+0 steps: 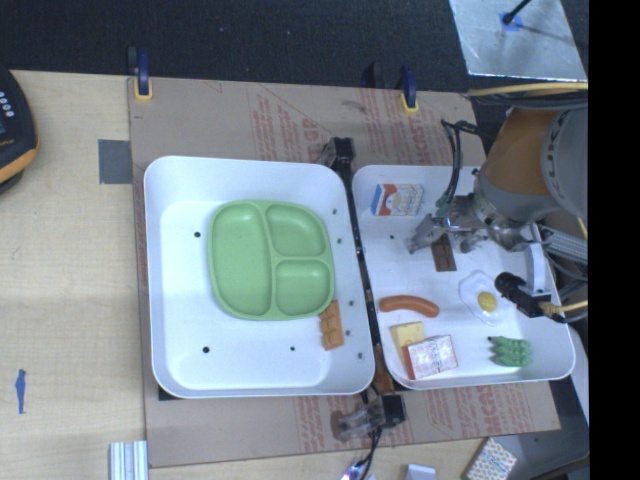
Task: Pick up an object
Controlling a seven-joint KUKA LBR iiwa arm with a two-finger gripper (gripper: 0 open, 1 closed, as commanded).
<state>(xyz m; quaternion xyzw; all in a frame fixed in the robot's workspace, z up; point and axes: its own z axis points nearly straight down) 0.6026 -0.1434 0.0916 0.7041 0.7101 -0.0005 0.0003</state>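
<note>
1. Objects for picking are spread over the right white bin (372, 268): a small white carton with blue and orange print (397, 200) at the far left corner, an orange-brown toy sausage (408, 305) near the middle, a yellow block (406, 334) just below it, touching a pink-and-white wrapped packet (432, 356), a toy fried egg (483, 298) to the right, and a green leafy toy (509, 350) at the near right corner.
2. A small brown rectangular piece (443, 255) is seen directly under the gripper (436, 232), in the upper middle of that bin.
3. Gripper state: whether the fingers are spread or closed cannot be told, and no grasp on the brown piece can be confirmed.
4. The grey arm with the orange band (520, 158) is seen entering from the right, over the right bin's far right corner.
5. The left white bin (180, 268) holds a light green three-compartment plate (270, 258) at its centre.
6. A brown cracker-like strip (330, 325) lies just beside the plate's near right edge, close to the wall between the bins.
7. Both bins sit on a brown cardboard sheet (250, 118) on the bench.
</note>
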